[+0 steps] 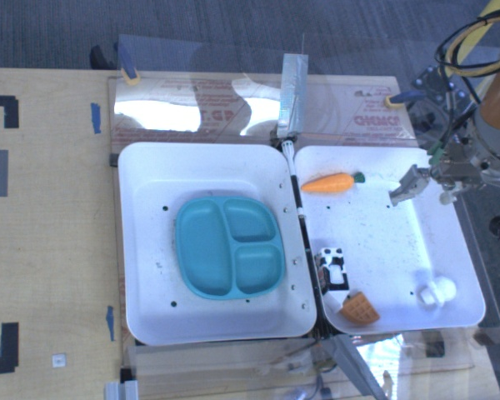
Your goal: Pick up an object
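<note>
Red printed lettering ran across the clear sheet (350, 111) lying on the counter at twelve o'clock above the bins, seemingly upside down or mirrored. It was too blurred to read. Nothing else carried legible writing.

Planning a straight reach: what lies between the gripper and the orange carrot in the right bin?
Camera view: bare white bin floor separates the gripper and the orange toy carrot.

Grey tool (422, 182), yellow-black cables (467, 44), orange band (493, 102)
</note>
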Available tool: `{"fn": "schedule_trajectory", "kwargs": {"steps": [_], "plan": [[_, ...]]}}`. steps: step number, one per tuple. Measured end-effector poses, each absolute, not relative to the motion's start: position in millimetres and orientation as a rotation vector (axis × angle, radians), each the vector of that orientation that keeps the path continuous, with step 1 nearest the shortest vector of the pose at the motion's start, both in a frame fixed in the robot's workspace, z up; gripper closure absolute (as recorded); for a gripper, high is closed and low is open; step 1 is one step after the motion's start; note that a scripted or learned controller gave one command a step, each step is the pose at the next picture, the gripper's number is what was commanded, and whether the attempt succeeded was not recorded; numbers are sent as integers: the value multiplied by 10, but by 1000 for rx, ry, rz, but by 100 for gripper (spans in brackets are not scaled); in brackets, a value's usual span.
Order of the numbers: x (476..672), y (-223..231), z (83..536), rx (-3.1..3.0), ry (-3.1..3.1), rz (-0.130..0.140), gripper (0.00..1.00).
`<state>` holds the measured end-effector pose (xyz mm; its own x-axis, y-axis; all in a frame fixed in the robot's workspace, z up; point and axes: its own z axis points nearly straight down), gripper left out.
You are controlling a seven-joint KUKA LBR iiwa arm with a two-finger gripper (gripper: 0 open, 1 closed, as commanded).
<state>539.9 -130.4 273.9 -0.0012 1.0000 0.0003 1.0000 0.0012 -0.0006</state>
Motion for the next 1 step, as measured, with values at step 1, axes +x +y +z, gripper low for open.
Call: {"fn": "schedule_trajectory", "kwargs": {"steps": [1], "plan": [[5890, -287, 1835, -2198, -2232, 7, 0]]}}
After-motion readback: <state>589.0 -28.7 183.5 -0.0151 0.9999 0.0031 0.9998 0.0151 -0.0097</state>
